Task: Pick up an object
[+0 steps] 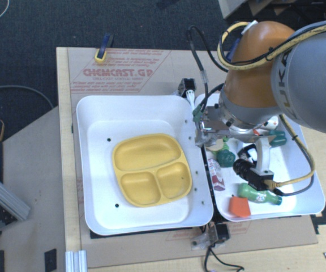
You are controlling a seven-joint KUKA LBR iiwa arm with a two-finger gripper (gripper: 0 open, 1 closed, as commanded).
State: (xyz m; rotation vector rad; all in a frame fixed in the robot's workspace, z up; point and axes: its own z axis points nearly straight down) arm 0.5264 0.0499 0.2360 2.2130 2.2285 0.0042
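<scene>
Right bin (313, 194) holds the clutter — a teal piece (226, 158), a green bottle-like item (257, 194), an orange block (240, 207), a red-and-white packet (216, 174) by the dividing wall. Arm's wrist hangs over the bin's upper part, covering some of it; gripper (231, 147) hidden beneath, jaw state cannot be told. Left bin (89, 129) — yellow divided tray (150, 169), centred.

Bench (67, 169), 2 white bins (95, 169)

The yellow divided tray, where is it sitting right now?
The yellow tray lies flat in the left white bin, near its middle, across the divider from the small toys under the arm.
</scene>
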